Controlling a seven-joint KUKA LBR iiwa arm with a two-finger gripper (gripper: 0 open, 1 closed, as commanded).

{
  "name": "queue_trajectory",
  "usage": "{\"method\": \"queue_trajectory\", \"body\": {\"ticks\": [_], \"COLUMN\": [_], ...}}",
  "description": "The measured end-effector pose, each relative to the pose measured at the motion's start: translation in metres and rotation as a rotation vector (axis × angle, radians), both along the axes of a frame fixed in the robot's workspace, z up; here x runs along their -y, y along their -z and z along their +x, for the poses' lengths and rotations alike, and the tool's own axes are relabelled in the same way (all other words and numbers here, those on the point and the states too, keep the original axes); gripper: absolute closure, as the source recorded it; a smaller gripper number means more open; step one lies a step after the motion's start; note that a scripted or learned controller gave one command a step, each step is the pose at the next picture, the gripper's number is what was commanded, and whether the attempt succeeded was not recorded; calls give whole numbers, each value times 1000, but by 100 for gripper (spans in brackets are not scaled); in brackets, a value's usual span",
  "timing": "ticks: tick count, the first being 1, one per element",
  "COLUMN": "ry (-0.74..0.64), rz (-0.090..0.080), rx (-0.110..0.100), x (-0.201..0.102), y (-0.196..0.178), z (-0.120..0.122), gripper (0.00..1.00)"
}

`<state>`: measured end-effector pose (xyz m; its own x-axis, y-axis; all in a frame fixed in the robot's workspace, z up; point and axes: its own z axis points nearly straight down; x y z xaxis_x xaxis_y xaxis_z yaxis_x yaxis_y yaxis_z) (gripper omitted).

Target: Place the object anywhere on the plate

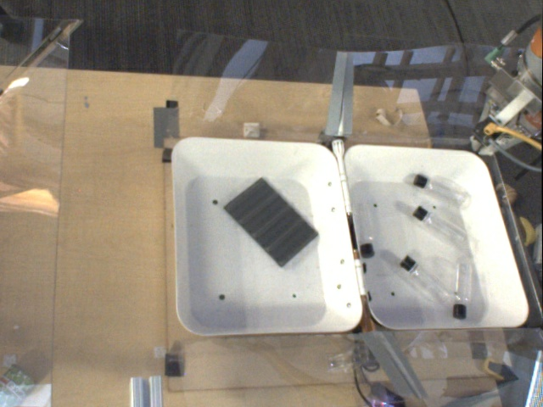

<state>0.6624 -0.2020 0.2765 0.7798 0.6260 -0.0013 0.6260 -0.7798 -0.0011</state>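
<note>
At the near edge of the wooden surface [102, 253] sit a small black block [173, 365] and a short metal bracket [146, 390], with a tangle of cables [373, 393] just beyond the near corner where the two bins meet. The left bin [191, 312] holds the plate [271, 221], a dark ribbed rectangle lying flat and turned at an angle, a little toward the far side of the bin floor and touching none of the walls. The right bin [509, 312] stands just beside it, their walls meeting along the middle. In it lie four clear tubes with black caps, all well apart from the plate: one tube [461, 291] near the right front corner with its cap toward the near wall, a second [408, 264] around the middle of the floor, a third [419, 214] farther back, and a fourth [419, 180] nearest the far wall. Their clear bodies are faint against the white floor. Beyond the bins a grey metal post [339, 91] runs away from the seam between them, a black block [166, 124] stands off the left bin's far corner, and a small tan cube [250, 130] lies near the far wall. The hand [513, 100] hangs past the right bin's far right corner, outside the bin and away from the tubes; whether it is released or clenched cannot be told.
</note>
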Motion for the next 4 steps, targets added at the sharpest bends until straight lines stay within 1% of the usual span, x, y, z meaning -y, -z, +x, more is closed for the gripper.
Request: {"method": "queue_trajectory", "body": {"ticks": [1, 2, 3, 4], "ry": [418, 35, 14, -68], "rz": [1, 0, 0, -1], "rx": [6, 4, 4, 5], "x": [-63, -75, -49, -52], "y": [-102, -12, -18, -50], "z": [-19, -93, -29, 1], "gripper": [100, 100, 100, 100]}}
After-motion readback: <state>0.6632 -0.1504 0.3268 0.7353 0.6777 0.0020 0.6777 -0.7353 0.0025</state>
